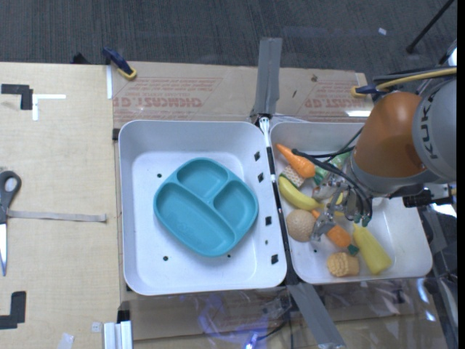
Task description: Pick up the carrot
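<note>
An orange tapered carrot (296, 161) lies at the far left corner of the right bin (407, 267), its tip pointing to the dividing wall. A second short orange piece with a dark green end (338, 237) lies nearer the front. My gripper (327, 215) hangs low in the middle of the right bin, below the orange wrist band (389, 137). It is just to the left of and above that short orange piece, and a good hand's width in front of the tapered carrot. The wrist and cables hide part of the bin floor behind it.
A yellow banana (296, 194), a tan round item (300, 225), a corn-like piece (343, 265), a yellow oblong item (371, 249) and a cracker (292, 174) crowd the right bin. A blue divided plate (207, 206) lies in the left bin (134, 267). Scissors (7, 195) rest at the far left.
</note>
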### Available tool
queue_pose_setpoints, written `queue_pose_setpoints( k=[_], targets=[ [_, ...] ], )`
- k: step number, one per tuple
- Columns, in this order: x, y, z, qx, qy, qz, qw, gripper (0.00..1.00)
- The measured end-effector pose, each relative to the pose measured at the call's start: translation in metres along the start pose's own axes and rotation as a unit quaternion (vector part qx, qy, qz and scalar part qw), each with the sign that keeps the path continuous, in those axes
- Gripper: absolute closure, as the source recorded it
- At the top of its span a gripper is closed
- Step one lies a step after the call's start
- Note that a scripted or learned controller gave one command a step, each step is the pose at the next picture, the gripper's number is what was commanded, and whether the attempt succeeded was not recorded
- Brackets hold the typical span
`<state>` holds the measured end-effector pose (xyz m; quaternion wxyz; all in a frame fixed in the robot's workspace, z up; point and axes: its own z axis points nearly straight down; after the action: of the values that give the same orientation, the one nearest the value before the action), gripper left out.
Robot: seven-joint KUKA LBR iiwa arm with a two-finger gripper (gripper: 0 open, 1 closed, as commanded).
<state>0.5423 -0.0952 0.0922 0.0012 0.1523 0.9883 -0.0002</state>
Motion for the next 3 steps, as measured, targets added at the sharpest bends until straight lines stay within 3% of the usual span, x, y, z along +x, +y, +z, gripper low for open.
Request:
queue_pose_setpoints(
  k=[1,2,3],
  targets=[
    [-0.003,-0.002,-0.012,0.003,-0.004,-0.001,1.0,1.0],
    [-0.029,-0.023,0.0,0.0,-0.001,-0.197,0.9804,1.0],
    [-0.029,-0.023,0.0,0.0,-0.001,-0.198,0.9803,0.0]
  ],
)
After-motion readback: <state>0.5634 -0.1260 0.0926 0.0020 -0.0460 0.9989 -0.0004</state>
